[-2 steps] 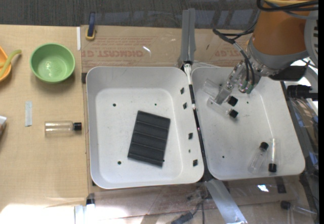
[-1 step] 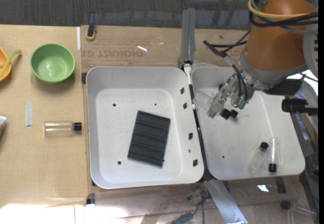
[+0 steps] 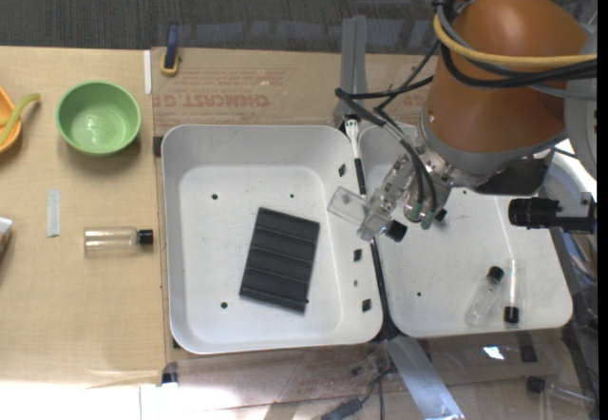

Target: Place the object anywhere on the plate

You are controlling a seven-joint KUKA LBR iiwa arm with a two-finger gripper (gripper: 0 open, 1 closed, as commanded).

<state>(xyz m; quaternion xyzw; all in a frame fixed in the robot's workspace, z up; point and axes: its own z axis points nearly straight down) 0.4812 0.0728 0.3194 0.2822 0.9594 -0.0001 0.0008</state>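
The gripper [image 3: 378, 219] hangs over the seam between the two bins, right of the frame's middle, and its fingers [image 3: 389, 198] are clamped on a vial [image 3: 347, 204]. The vial is a small clear tube, glassy and see-through, so the white bin shows through it. It lies tilted across the grip, with its clear body pointing up-left over the right rim of the left bin [image 3: 180, 247] and a black cap at its lower-right end, just past the fingers. The plate [image 3: 280, 259] is a dark, ribbed rectangle lying flat in the middle of the left bin, tilted a little, to the lower left of the vial and apart from it. In the right bin [image 3: 427, 314], toward the lower right of the frame, two spare tubes [image 3: 483, 302] with black caps lie close together. On the bench at the left stand a green bowl [image 3: 99, 118] and, below it, a clear bottle [image 3: 112, 238] on its side.
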